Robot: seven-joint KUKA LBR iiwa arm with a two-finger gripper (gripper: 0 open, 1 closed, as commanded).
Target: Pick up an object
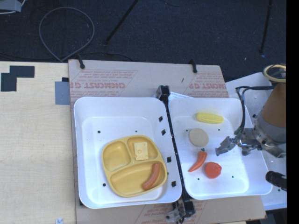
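Two white bins sit on the tabletop, and from my remote seat I see the claw [225, 146] empty, jaws apparently parted, above the right bin [233, 188] near the tomato [213, 170], probably light, stiff, slippery plastic, best pinched across its middle.

Arm body [275, 125]: grey, orange band above wrist.
Gripper [223, 148]: grey metal, two-finger.
Cable [243, 107]: black, looped near the wrist.
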